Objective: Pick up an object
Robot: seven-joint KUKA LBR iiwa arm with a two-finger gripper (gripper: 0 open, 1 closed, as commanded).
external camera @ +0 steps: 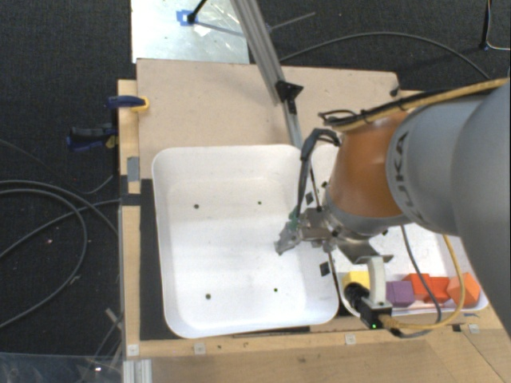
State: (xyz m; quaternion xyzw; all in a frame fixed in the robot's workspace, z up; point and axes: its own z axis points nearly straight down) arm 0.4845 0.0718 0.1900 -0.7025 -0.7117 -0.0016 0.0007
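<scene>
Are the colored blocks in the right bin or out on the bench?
In the bin: the purple block, orange blocks and yellow block lie on its white floor, partly behind the arm.

the arm (415,166) is covering most of the right bin (471,306), crowding the blocks (423,287); the left bin (223,238) is lying open.

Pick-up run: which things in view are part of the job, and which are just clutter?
Job:
- gripper, over the left bin
- purple block, orange block and yellow block in the right bin

Lying about:
- blue clamp at the bench edge
- black cables on the floor
</scene>
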